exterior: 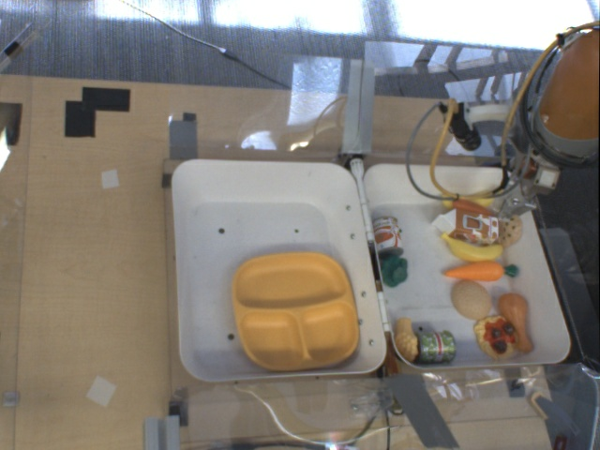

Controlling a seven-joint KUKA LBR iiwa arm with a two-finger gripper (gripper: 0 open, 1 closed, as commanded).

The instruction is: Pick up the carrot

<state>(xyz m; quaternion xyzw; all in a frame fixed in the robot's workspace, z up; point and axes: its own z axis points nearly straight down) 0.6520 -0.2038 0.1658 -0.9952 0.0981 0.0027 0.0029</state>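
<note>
The carrot (pixel 476 271) is orange with a green stub at its right end. It lies flat across the middle of the right bin (pixel 553 340), pointing left. My gripper (pixel 517 202) hangs at the end of the grey and orange arm over the bin's far right part. It is behind the carrot and slightly to its right, close to a small orange and white box (pixel 475 223) and a round cookie (pixel 511 232). Nothing shows in the gripper.
Around the carrot lie a banana (pixel 466 247), a tan egg-shaped piece (pixel 471 299), a chicken leg (pixel 516 317), a pizza slice (pixel 495 337), two small cans (pixel 436 345) and a green item (pixel 394 270). The left bin (pixel 202 214) holds a yellow divided plate (pixel 295 309). Cables (pixel 436 162) loop at the back.
</note>
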